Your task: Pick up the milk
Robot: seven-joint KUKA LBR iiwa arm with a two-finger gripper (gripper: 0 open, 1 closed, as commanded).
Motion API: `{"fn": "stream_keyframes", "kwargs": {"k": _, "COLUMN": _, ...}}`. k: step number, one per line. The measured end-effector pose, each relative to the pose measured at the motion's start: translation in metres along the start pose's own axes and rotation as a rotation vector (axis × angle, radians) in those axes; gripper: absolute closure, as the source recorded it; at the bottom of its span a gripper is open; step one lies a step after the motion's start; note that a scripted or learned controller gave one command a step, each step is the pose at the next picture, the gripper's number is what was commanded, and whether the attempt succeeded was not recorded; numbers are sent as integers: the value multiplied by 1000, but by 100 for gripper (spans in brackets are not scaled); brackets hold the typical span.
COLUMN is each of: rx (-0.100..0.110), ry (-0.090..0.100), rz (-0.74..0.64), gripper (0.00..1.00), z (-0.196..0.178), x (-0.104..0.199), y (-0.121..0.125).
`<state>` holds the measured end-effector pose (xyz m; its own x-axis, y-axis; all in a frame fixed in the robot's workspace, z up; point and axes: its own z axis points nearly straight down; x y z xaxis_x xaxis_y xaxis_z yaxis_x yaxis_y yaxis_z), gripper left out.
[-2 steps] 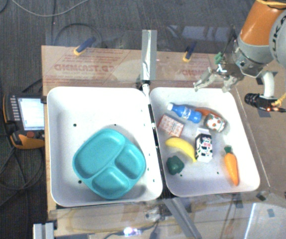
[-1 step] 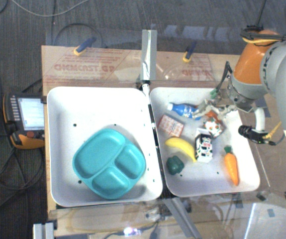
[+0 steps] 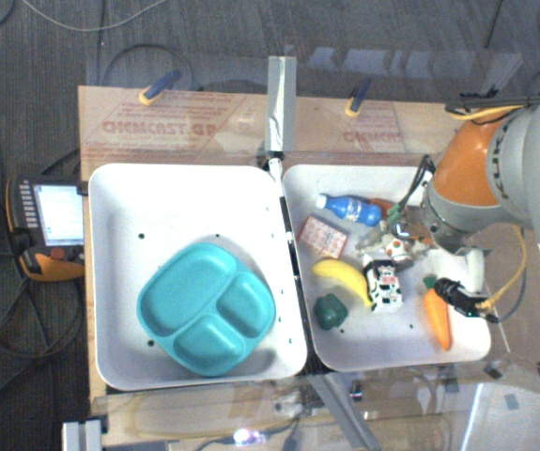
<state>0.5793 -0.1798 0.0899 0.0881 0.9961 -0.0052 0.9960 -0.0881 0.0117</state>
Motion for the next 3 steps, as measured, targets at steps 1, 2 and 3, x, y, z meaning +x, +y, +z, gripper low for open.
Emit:
{"fn": "stream_keyframes", "kwargs": {"k": 1, "rx": -2, "ry": 2, "rz": -1, "gripper": 100, "z": -11, "x": 0, "y": 1}}
{"fn": "stream_keyframes", "kwargs": {"k": 2, "rx": -2, "ry": 2, "rz": -1, "gripper": 0, "z": -11, "x": 0, "y": 1}}
{"fn": "stream_keyframes", "kwargs": {"k": 3, "rx": -4, "ry": -1, "rz": -265, "gripper": 0, "z": -1, "x": 36, "y": -54}}
